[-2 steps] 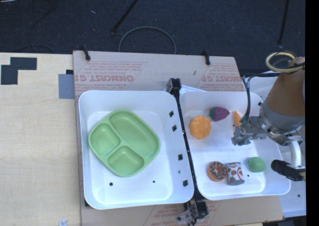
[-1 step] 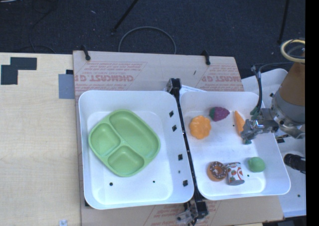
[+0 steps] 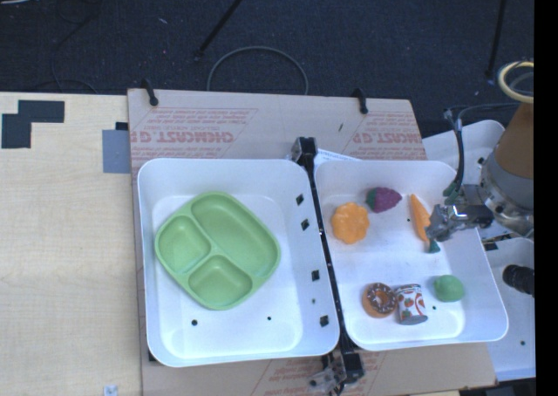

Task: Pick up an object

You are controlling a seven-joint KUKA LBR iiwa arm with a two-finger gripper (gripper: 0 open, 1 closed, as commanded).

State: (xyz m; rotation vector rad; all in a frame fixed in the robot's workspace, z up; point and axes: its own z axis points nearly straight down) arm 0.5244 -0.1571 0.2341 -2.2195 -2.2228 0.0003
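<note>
Two white bins sit side by side on the bench: the left bin (image 3: 174, 333) in the lower middle of the frame and the right bin (image 3: 484, 316) toward the lower right, apparently so that things can be moved from one to the other. The left bin bears a green divided plate (image 3: 217, 249), lying flat with its three compartments up. The arm (image 3: 514, 159) reaches in from the right edge, low over the right bin where all the small things lie. Its gripper (image 3: 446, 221) hangs just beside the carrot (image 3: 419, 215), the likely target; whether it is apart or together cannot be told here. Near the bin's upper middle lie an orange lump (image 3: 350, 222) and a purple lump (image 3: 382, 199); lower down, a doughnut (image 3: 379, 299) touches a small can (image 3: 411, 303), with a green ball (image 3: 449, 288) just right of them.
</note>
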